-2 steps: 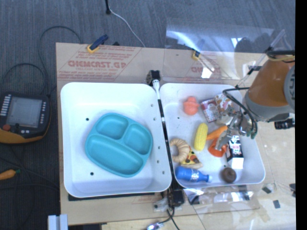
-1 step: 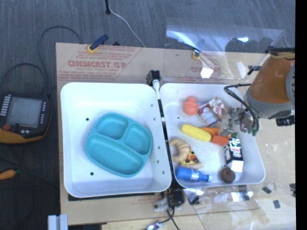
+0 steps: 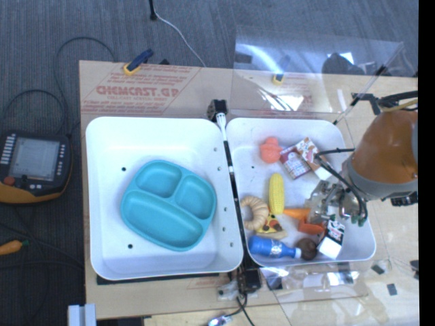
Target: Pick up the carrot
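Honestly, gripper low at right of frame, touching carrot. Fingers: can't tell. Best centre over carrot, avoid corn.

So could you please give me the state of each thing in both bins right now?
Tray: lying flat in the left bin, compartments bare.
Carrot: lying in the right bin, by the gripper.
Corn: lying flat, left of the carrot.
Bottle: on its side near the front wall.
Pretzel: lying flat beside the corn.
Packet: lying flat near the back.
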`<state>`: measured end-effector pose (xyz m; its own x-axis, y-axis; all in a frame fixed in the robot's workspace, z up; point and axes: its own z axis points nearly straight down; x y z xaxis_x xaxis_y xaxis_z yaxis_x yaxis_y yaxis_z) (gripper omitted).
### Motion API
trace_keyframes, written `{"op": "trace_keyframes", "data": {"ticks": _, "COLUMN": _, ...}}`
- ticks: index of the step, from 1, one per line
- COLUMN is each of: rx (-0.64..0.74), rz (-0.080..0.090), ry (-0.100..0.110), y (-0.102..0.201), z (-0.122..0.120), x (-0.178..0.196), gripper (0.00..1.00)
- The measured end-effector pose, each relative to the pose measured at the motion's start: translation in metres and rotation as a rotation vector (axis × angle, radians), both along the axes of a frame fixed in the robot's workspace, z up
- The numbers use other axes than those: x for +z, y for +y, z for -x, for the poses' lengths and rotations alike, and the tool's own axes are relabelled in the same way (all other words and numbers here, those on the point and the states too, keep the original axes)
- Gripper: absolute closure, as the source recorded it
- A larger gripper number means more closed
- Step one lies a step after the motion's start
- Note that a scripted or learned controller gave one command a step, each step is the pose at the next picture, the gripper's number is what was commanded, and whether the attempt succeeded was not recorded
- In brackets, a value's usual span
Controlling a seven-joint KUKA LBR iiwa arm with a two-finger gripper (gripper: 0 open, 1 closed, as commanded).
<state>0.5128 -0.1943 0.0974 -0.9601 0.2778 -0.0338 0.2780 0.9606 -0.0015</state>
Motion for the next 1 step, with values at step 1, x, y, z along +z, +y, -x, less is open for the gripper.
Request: {"op": "trace_keyframes", "data": {"ticks": 1, "rx": 0.000, "rz": -0.002, "ry": 0.005, "y": 0.0006, "z": 0.0016, "x": -0.0038, "gripper": 0.00}}
